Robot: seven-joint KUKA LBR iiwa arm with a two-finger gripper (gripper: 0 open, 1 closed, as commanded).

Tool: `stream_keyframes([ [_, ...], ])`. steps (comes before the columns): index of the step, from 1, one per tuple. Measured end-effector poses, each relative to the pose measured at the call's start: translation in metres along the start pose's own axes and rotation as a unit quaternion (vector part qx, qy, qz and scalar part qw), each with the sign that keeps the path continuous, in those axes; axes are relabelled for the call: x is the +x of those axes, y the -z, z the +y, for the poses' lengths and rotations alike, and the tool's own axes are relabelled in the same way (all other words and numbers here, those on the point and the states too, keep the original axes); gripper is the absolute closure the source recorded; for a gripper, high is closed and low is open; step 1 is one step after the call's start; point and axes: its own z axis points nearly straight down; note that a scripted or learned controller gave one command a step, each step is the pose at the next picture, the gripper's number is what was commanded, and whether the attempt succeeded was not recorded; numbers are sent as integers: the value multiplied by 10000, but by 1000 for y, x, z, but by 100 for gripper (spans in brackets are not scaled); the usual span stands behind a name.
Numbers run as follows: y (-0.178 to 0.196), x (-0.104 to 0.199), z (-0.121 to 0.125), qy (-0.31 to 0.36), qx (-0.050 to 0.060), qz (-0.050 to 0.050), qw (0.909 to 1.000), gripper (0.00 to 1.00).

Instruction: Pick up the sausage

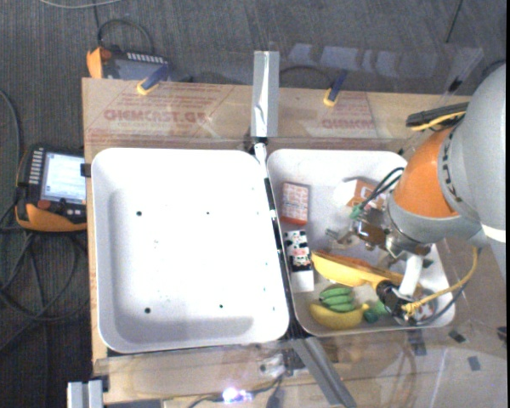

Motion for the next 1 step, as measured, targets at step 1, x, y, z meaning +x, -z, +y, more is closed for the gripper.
stream_keyframes([
  [1,29,7,19,57,36,6,10000,0],
])
